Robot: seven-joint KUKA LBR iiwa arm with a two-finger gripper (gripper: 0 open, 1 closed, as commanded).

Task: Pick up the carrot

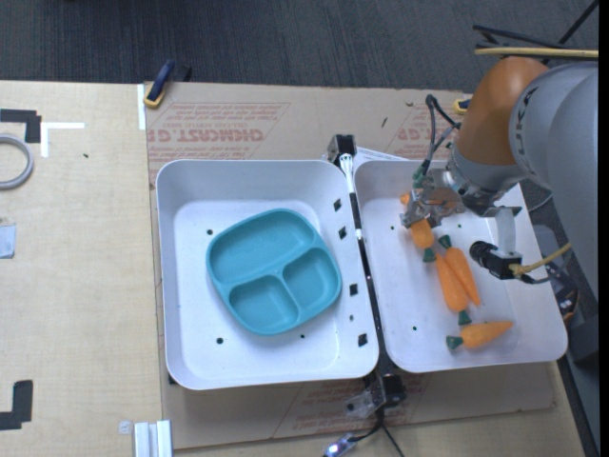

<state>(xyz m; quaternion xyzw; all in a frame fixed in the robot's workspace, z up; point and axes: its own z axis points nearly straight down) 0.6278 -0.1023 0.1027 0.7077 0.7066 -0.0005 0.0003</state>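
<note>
Teal plate [274, 270] alone in left bin [181, 284].

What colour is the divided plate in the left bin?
Teal blue all over, with no pattern; the plate shows plainly in the camera view.

A teal divided plate [274, 270] lies in the left bin [181, 184] (white, shallow), on brown cardboard [219, 129].
</note>
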